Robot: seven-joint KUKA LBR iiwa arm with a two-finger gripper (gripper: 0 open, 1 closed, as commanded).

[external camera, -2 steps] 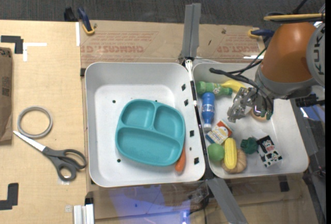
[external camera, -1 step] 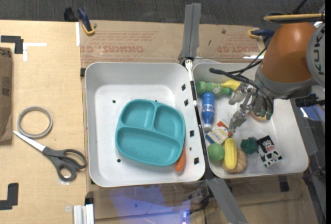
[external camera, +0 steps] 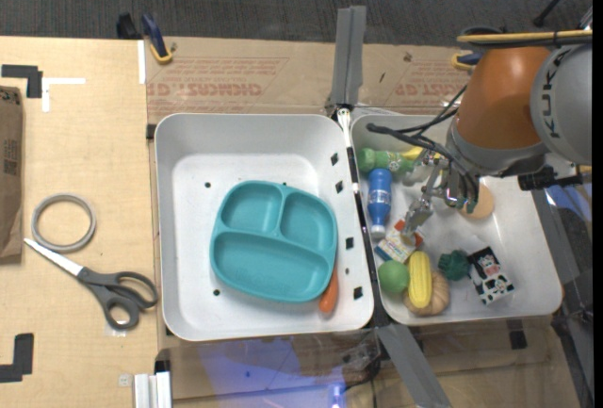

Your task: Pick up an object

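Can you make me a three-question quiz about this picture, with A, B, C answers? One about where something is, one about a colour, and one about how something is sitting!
1. Where is the orange carrot?
A. In the left bin, touching the tray's edge
B. On the bench beside the scissors
C. In the right bin, under the hand

2. What colour is the divided tray?
A. Red
B. Teal
C. Yellow

3. How is the blue bottle sitting?
A. Standing upright on the tray
B. Lying on its side in the right bin
C. Hanging from the hand

Answers:
1. A, the carrot lies at the tray's lower right corner inside the left bin.
2. B, the tray is blue-green all over.
3. B, the bottle lies flat near the right bin's left wall, apart from the hand.
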